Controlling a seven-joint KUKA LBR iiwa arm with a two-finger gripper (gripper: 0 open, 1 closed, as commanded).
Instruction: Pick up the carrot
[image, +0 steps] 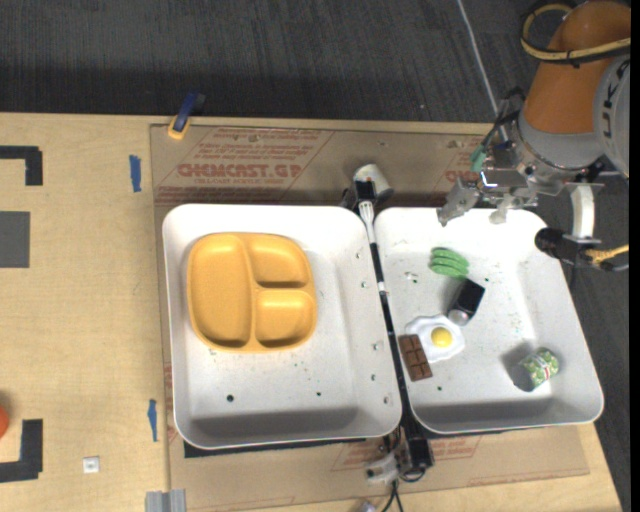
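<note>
Over the far rim of the right bin: gripper, fingers spread apart, nothing between them. Arm enters from upper right, orange band showing above the wrist. Right bin contents: green pod-like item nearest the gripper; black bottle just beside it, tilted; fried egg touching a brown chocolate bar near the bin's left wall; green-and-white can toward the near right corner. Left bin: yellow divided plate alone. Possible carrot: small orange-red object on the bench, cut by the left edge, well apart from both bins; identity cannot be told.
</note>
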